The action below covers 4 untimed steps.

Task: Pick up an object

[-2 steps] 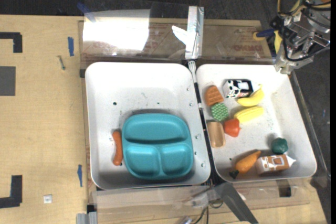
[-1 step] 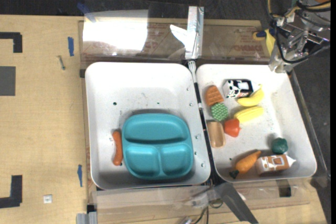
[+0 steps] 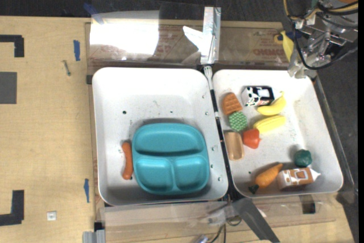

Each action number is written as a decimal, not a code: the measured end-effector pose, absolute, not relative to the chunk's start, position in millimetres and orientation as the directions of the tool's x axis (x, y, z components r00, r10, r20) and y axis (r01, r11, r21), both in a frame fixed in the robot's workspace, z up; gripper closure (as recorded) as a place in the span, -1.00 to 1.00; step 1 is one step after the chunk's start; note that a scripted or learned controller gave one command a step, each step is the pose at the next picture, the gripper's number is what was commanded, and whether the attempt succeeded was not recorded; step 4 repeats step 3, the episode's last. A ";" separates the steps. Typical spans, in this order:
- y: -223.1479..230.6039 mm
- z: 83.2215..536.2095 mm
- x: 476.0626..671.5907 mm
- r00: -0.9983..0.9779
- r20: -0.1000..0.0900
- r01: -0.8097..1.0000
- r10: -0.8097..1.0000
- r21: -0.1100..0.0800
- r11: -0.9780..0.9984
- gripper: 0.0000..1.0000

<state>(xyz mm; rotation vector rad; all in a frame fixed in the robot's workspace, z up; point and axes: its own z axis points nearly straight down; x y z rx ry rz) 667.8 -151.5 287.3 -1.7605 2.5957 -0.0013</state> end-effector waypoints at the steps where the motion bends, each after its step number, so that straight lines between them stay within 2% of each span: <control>1: -137.6 267.2 667.5 -0.232 -0.004 -0.973 -0.973 -0.002 0.232 1.00; 2: -138.7 291.3 668.6 -0.123 -0.004 -0.992 -0.992 -0.011 0.123 1.00; 3: -131.7 278.7 668.0 0.015 -0.003 -1.000 -1.000 -0.004 -0.015 1.00; 4: -131.7 278.7 668.0 0.015 -0.003 -1.000 -1.000 -0.004 -0.015 1.00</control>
